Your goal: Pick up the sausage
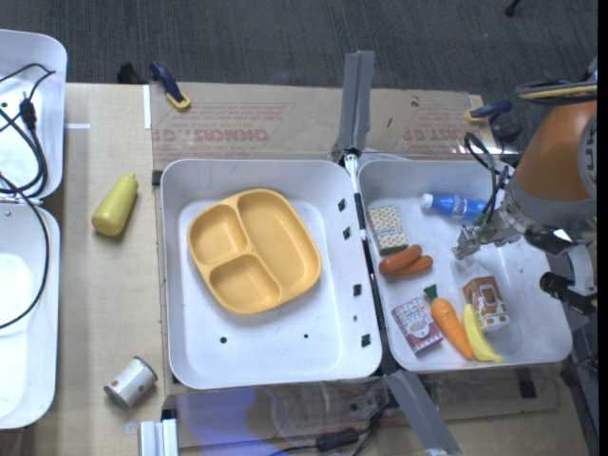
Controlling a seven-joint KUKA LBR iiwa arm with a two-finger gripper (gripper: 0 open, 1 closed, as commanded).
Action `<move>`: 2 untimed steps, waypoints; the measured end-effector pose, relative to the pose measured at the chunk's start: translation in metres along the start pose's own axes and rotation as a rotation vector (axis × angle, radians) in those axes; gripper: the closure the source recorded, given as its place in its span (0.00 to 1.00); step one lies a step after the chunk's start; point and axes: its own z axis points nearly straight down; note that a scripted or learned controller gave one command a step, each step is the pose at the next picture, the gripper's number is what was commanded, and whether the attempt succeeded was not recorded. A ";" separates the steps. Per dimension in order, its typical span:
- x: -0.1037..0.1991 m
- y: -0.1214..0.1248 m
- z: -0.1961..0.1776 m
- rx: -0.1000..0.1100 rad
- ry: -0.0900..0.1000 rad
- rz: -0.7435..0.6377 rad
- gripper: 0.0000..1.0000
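The gripper [472, 242] hangs over the right-hand shallow white bin [532, 350], near its far right part, below the grey arm with the orange band [556, 160]. Whether it is open or closed cannot be told; nothing is seen held in it.

The reddish-brown sausage [406, 262], a short double link, lies on the bin floor to the left of the gripper and slightly nearer the camera, apart from it. Just beyond the sausage, touching or almost touching its far side, stands a small pale patterned carton [387, 228]. A blue-and-white plastic bottle [454, 205] lies on its side beyond the gripper, close to it.

On the near side of the gripper sit a small brown-and-white box [485, 301], a yellow banana [478, 333] and an orange carrot with a green top [448, 324], the carrot and banana lying side by side. A red-and-white packet [417, 323] rests left of the carrot, below the sausage. The space directly between gripper and sausage is bare bin floor.

Well to the left, the left-hand white bin [190, 340] holds a yellow three-compartment plate [253, 250]. On the bench [104, 302] farther left lie a yellow squeeze bottle [115, 206] and a small metal can [129, 382] on its side.
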 end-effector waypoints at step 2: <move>0.018 0.068 0.010 0.003 0.001 0.036 0.00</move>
